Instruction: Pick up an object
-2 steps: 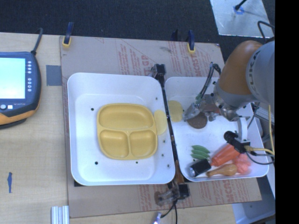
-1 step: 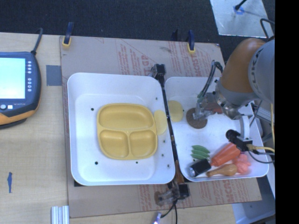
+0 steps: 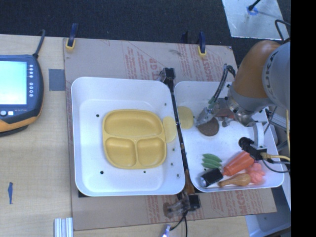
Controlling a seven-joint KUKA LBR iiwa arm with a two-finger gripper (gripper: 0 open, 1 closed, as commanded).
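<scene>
The gripper (image 3: 207, 118) hangs low in the right bin (image 3: 197, 95), directly over a brown round piece (image 3: 209, 128); whether its jaws are open or closed on that piece cannot be told. Left of the brown piece a pale yellow disc (image 3: 185, 116) lies by the bin wall. Below it sit green pea pods (image 3: 212, 160), an orange carrot (image 3: 239, 163), a pink toy (image 3: 256, 174) and a black-and-white block (image 3: 211, 177). The left bin (image 3: 89, 177) carries a yellow divided tray (image 3: 134, 137). Judging by this, nothing is lifted yet; grasp and lift remain.
</scene>
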